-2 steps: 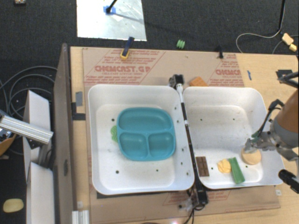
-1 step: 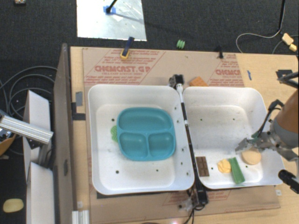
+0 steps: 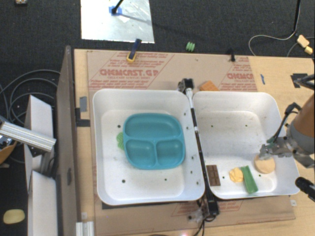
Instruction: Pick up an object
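Note:
In the right bin (image 3: 236, 107), near its front edge, lie a brown block (image 3: 213, 175), a yellow piece (image 3: 236, 175), a green stick (image 3: 249, 179) and a tan round piece (image 3: 266, 165). My gripper (image 3: 269, 152) comes in from the right edge and hangs low over the right end of this bin, right above the tan round piece. Whether it touches the piece I cannot tell. The left bin (image 3: 106, 132) holds a teal divided plate (image 3: 153, 140), with a small green thing (image 3: 120, 140) poking out at its left edge.
An orange block (image 3: 209, 86) lies on the cardboard just behind the bins. A black divider bar (image 3: 194, 127) runs between the two bins. The arm (image 3: 302, 136) covers the right bin's right rim. Cables trail on the dark floor at left and top right.

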`<state>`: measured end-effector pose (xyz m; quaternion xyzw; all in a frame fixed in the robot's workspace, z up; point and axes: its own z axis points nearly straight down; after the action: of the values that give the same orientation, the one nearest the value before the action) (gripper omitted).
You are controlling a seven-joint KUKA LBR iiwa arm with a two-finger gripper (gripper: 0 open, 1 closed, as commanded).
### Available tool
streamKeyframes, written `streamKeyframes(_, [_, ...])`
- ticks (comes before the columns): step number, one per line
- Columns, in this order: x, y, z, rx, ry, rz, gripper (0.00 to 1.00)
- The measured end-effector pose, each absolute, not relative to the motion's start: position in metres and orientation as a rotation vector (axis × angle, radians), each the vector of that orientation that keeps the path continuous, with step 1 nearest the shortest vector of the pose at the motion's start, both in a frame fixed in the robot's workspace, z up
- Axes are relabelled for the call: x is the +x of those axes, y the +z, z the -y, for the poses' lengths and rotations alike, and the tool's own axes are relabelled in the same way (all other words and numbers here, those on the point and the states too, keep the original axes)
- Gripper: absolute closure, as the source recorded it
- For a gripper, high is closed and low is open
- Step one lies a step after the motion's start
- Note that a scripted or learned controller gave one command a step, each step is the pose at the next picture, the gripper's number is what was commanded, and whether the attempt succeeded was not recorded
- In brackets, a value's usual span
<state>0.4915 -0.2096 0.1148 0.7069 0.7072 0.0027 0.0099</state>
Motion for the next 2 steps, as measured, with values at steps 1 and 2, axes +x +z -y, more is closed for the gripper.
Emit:
streamKeyframes(1, [0.491,0.115,0.21,2.207,0.009,-2.208,0.0])
streamKeyframes(2, [0.49,0.088,0.209,2.211,0.004,-2.21,0.0])
